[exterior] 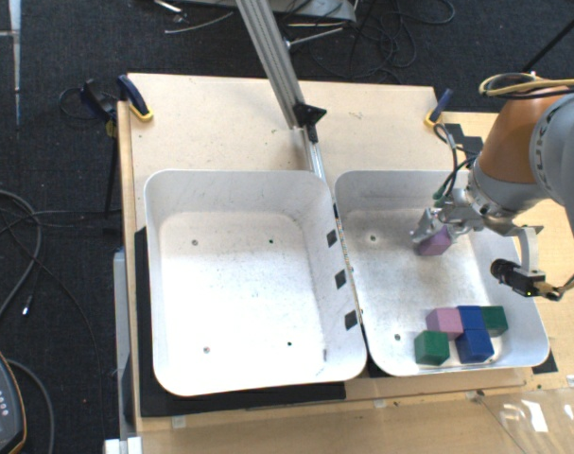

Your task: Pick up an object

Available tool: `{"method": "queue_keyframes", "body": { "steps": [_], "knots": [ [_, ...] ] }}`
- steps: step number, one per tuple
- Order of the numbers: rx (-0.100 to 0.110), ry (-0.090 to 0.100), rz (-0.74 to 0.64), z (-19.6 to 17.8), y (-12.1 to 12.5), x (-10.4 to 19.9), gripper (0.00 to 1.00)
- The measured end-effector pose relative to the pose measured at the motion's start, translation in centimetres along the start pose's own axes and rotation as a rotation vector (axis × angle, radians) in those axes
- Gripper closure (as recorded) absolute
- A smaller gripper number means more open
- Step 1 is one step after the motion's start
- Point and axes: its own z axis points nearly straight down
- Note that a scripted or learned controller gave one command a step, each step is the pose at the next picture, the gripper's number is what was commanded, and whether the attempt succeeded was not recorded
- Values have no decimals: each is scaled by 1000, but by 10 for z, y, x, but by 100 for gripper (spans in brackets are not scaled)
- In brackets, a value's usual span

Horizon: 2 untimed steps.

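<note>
My gripper [434, 231] hangs over the upper middle of the right bin [376, 189], reaching in from the right. A small purple block [436, 243] sits between its fingertips, which are closed on it; the block's lower end pokes out beneath them. At the right bin's front right corner lies a cluster: a pink block [444, 321], a blue block [474, 335], a green block [432, 348] and a dark green block [495, 320], all touching or nearly so.
The left bin [152, 197] stands beside the right one, their rims meeting in the middle. A slanted metal pole [272, 50] rises from behind the bins. Cables hang near the wrist at the right.
</note>
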Motion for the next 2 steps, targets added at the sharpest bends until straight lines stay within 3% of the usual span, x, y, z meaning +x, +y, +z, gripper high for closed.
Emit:
{"method": "queue_keyframes", "body": {
  "steps": [1, 2],
  "knots": [
    [-4, 3, -4, -26, 44, 69, 100],
    [1, 0, 2, -13, 50, 63, 100]
  ]
}}
